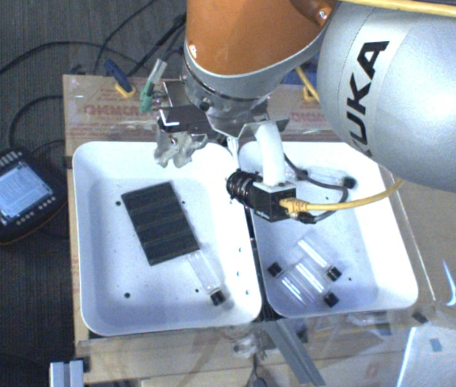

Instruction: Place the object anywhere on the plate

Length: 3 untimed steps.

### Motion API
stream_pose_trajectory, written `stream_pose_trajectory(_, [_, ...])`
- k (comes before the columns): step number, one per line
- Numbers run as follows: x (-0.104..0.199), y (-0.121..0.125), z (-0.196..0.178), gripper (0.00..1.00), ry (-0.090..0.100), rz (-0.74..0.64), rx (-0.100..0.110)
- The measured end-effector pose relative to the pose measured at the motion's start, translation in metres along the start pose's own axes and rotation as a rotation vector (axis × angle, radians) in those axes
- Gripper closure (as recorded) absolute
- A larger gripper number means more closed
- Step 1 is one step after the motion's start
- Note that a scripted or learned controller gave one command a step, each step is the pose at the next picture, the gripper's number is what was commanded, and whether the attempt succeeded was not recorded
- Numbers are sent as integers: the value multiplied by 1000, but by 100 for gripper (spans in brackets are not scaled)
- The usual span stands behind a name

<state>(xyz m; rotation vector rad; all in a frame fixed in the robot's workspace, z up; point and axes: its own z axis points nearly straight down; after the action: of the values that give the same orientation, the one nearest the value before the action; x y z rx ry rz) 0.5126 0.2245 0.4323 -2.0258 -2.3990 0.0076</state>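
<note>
A black ribbed rectangular plate (159, 222) lies flat in the left white bin (98, 297). A clear vial with a black cap (207, 276) lies on the bin floor just off the plate's near right corner, apart from the gripper. My gripper (176, 148) hangs under the orange wrist band, over the far edge of the left bin and a little beyond the plate's far end. I see nothing between it and the plate.
The right bin (389, 256) holds several clear vials with black caps (308, 274). A black wrist camera (253, 190) with a yellow cable (349, 202) hangs over the ridge between the bins. A teach pendant (11, 193) lies on the floor at left.
</note>
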Motion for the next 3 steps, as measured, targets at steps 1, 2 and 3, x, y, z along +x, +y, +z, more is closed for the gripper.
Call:
stream_pose_trajectory(1, [-31,14,0,100,-1,-284,-1])
stream_pose_trajectory(2, [-29,71,0,100,0,87,0])
stream_pose_trajectory(3, [-55,145,1,100,0,293,0])
